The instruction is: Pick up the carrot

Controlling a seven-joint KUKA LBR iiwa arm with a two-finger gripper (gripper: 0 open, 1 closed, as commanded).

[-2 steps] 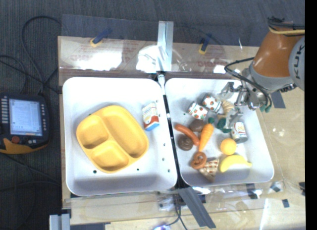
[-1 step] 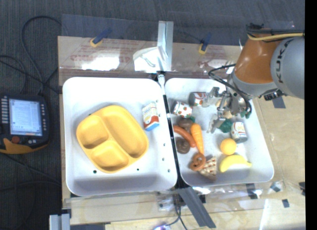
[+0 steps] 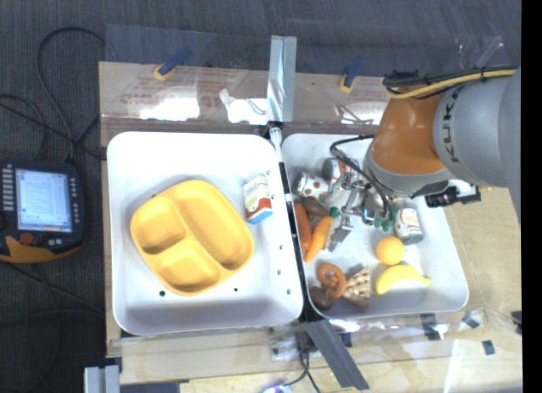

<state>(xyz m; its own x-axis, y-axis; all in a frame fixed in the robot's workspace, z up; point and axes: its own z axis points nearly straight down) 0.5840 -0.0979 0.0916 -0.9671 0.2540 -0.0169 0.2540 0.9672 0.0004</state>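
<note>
In the right bin, the carrot [image 3: 317, 236] lies just beside the end effector [image 3: 345, 213], grip state unclear.

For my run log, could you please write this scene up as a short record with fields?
target: carrot, lying in the right bin close to its left wall
claw: claw low over the right bin, just right of the carrot
nearby items: orange ball, banana, pretzel
left bin: left bin holds yellow divided tray and small carton
</note>
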